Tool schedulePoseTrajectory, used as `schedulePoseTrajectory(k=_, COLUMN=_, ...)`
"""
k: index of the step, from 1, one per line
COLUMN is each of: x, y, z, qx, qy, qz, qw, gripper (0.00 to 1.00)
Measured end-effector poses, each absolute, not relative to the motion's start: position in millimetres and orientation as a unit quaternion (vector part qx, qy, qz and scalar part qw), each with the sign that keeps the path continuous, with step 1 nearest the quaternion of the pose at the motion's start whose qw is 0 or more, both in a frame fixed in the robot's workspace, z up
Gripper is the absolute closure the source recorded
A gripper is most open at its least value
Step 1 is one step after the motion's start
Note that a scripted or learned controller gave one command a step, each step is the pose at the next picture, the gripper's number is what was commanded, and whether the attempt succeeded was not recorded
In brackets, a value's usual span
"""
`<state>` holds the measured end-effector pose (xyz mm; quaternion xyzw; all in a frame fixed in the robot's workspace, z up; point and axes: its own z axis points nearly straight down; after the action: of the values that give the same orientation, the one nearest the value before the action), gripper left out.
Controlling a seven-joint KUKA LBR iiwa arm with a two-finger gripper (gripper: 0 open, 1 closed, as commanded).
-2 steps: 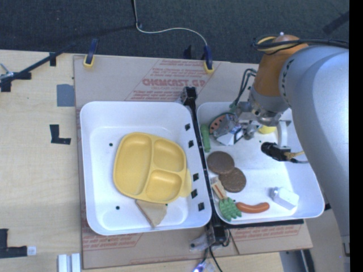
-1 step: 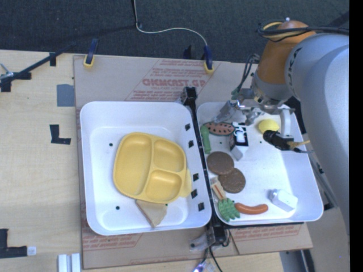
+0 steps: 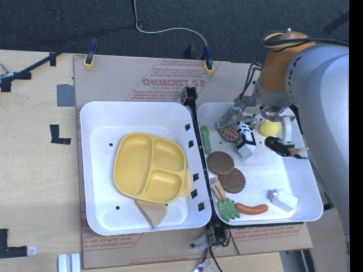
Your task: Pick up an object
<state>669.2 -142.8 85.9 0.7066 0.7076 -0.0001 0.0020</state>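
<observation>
My gripper (image 3: 231,121) hangs low over the back left part of the right bin (image 3: 306,177), under the grey arm with its orange band. Right below it lies a small reddish-brown ridged disc (image 3: 228,133). A black-and-white toy (image 3: 245,134) sits just to its right, with a small white block (image 3: 246,150) in front of it. A yellow ball (image 3: 270,128) rests behind the wrist. Two flat brown discs (image 3: 220,163) (image 3: 233,181) lie in the middle of the bin.
Along the right bin's front lie a green leafy piece (image 3: 227,209), an orange sausage (image 3: 251,209) and a white block (image 3: 282,199). A green pod (image 3: 205,140) lies by the left wall. The left bin (image 3: 96,123) holds a yellow divided plate (image 3: 150,167) over a tan wedge (image 3: 152,212).
</observation>
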Motion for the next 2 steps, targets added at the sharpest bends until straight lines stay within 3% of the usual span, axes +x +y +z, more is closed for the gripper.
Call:
schedulePoseTrajectory(k=1, x=670.7, y=-141.4, z=98.5, qx=0.706, qy=0.708, qz=0.0016, qw=0.003, gripper=1.0)
schedulePoseTrajectory(k=2, x=670.4, y=-141.6, z=97.8, qx=0.706, qy=0.708, qz=0.001, qw=0.003, gripper=0.0)
